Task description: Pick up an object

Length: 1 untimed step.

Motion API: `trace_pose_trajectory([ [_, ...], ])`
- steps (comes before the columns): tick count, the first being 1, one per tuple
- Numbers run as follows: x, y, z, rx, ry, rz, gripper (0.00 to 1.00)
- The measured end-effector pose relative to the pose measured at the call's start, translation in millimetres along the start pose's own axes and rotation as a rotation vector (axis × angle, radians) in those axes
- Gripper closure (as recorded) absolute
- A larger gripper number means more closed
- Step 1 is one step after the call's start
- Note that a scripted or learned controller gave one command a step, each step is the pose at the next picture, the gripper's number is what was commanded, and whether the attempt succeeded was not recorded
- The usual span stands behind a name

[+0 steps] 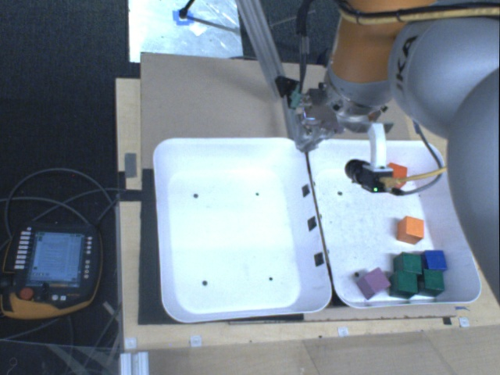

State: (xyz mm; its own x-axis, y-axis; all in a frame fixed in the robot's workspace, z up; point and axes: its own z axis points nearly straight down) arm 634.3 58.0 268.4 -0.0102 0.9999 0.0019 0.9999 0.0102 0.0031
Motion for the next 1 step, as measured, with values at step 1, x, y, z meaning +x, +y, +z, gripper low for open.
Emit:
trace_pose_trajectory([
  [1, 41.6, 6.8, 10.9, 0.001, -0.001, 0.002, 1.0],
])
